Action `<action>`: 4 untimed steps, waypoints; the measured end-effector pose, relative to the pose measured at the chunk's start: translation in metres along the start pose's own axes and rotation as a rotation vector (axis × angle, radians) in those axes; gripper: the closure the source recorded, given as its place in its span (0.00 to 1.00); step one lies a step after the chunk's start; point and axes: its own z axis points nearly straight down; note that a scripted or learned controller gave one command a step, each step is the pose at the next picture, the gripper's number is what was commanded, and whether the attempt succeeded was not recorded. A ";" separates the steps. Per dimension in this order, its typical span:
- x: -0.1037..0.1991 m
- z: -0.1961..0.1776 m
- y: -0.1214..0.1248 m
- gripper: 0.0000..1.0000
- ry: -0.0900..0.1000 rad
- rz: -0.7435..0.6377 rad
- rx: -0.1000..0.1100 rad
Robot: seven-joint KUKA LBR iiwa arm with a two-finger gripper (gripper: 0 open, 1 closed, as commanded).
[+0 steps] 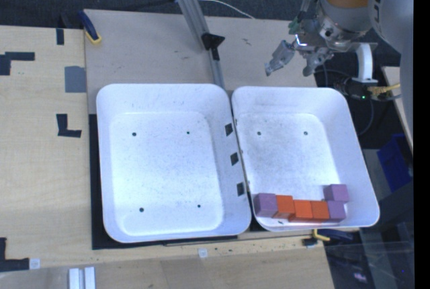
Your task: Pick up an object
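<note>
Purple and orange blocks (302,205) hugged the right bin's (349,121) near wall, so we judged our open, empty gripper (294,60) needed a steep approach.

Single fixed camera high above the bench (154,46), slanted down over both white bins (107,146).

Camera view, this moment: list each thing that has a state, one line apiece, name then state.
gripper: raised above the bench beyond the right bin's far rim, fingers spread, holding nothing.
right bin: holds blocks packed along its near edge.
purple blocks: at both ends of the row, two stacked at the right end, all resting.
orange blocks: side by side between the purple ones, resting, untouched.
left bin: white floor speckled with dark specks.
</note>
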 end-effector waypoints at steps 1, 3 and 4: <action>0.034 0.004 -0.002 0.00 0.000 0.001 0.002; 0.097 0.011 0.000 0.00 0.000 0.001 0.002; 0.138 0.061 -0.075 0.00 0.001 0.000 0.011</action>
